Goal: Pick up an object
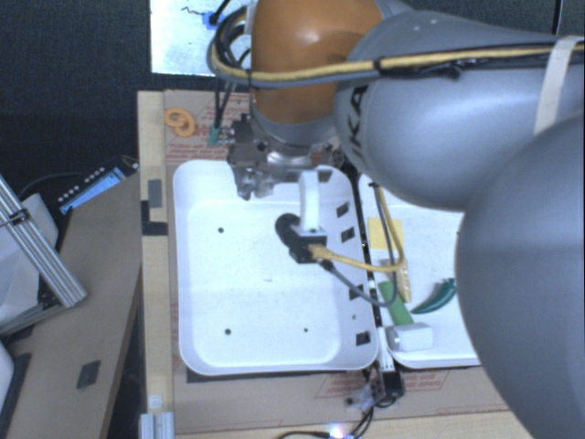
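Observation:
My gripper [249, 185] hangs over the far edge of the left bin [210, 337], under the orange band of the arm. Nothing shows beneath it but bare white bin floor. In the right bin [439, 359], mostly hidden by the arm, lie a yellow flat piece [386, 236], a green stick [398, 307], a dark green curved piece [441, 294] and a white block [411, 338]. All of these sit well to the right of the gripper.
An orange ring [180, 121] lies on the bench beyond the left bin's far left corner. The arm's big grey body covers most of the right bin. A metal frame [37, 254] stands off the bench at the left.

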